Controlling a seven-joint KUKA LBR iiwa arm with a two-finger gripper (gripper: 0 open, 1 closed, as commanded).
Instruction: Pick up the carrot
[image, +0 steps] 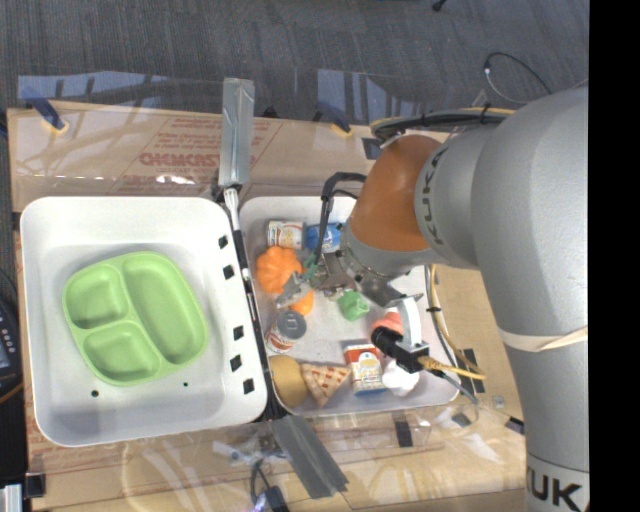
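**Carrot position.** The carrot (303, 301) lies in the right bin (440, 398), in its left half. It sits just below a rounded, ribbed orange fruit (277, 267) and just above a round grey can top (291, 325). It shows as a short, smooth orange stub.

**Carrot orientation.** The gripper covers most of the carrot. The long axis and the direction of the tip cannot be told.

**Gripper.** The gripper (297, 287) hangs directly over the carrot, at the end of the grey arm with its glossy orange band (392, 205). How far it is open, and whether it has hold of anything, cannot be told.

**Other contents, right bin.**
- A small labelled tin (285, 234) stands by the far wall.
- A green lump (352, 303) lies to the right of the carrot.
- A triangular pizza slice (325, 378) lies by the near wall.
- A red-and-white carton (365, 366) lies just beside the slice.

**Left bin.** The left bin (50, 225) is matte white plastic. It holds a glossy green plate (135, 315) with three compartments.
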